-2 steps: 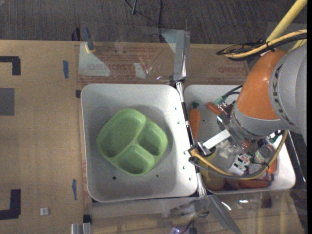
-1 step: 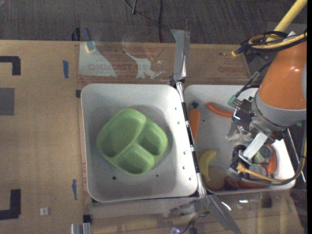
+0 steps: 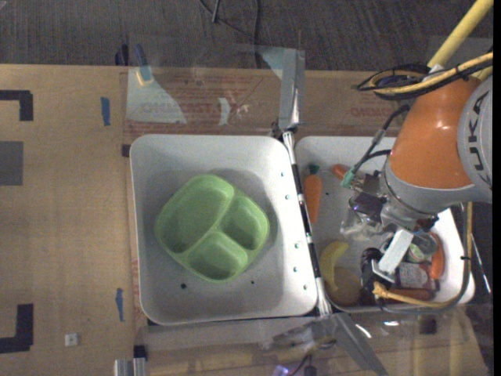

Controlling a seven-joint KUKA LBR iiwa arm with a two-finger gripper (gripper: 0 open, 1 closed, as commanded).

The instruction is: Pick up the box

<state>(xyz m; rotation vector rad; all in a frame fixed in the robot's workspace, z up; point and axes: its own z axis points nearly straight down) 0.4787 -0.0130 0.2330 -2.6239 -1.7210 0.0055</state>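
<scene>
With the tool lowered over the crowded right bin, its grip state untellable, the banana could be seized instead of the box near the bin's lower right corner.

A dark reddish box was seen lying in the right bin, near the corner at the lower right. Part of it was covered, so its full shape could not be told.
</scene>
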